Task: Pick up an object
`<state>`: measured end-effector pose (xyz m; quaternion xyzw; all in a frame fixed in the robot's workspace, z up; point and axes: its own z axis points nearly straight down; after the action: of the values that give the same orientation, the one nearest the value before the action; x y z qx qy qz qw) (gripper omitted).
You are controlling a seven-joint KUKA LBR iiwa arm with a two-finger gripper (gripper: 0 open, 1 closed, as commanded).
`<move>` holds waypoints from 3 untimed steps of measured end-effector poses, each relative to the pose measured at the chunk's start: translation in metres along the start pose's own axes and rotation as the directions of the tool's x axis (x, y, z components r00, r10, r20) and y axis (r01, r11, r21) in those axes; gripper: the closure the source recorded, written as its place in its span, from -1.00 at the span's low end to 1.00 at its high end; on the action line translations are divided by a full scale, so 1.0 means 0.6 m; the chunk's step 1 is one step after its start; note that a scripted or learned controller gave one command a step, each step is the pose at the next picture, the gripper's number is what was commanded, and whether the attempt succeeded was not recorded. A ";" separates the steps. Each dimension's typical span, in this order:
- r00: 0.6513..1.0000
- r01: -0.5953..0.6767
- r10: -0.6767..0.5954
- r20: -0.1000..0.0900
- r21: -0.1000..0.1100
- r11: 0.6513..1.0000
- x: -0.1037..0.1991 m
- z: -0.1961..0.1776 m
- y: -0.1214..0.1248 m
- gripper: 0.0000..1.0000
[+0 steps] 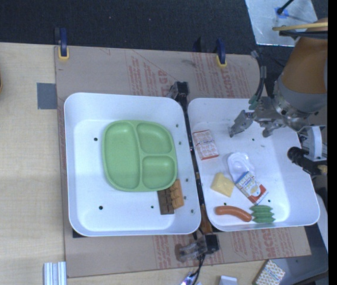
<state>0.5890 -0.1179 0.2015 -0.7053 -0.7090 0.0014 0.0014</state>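
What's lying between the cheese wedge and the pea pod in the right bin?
A small plastic packet lies between the cheese wedge and the pea pod.

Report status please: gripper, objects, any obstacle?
Gripper open, above right bin, holding nothing. Sausage, cheese, packet lie nearer the front. Nothing in the way.

A robotics lab: 2 clamped white bins (76, 159), toy food.

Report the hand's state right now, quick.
Two-finger hand: open, fingers spread, holding nothing, over the back of the right shallow white bin.
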 end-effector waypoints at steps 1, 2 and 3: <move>1.000 -0.003 0.003 -0.001 0.011 1.000 -0.019 0.125 -0.091 -1.00; 1.000 -0.003 0.003 0.007 -0.015 1.000 -0.054 0.179 -0.185 -1.00; 1.000 -0.006 0.006 0.003 -0.003 1.000 -0.162 0.183 -0.189 -1.00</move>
<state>0.4756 -0.2160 0.0921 -0.7075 -0.7067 0.0014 -0.0009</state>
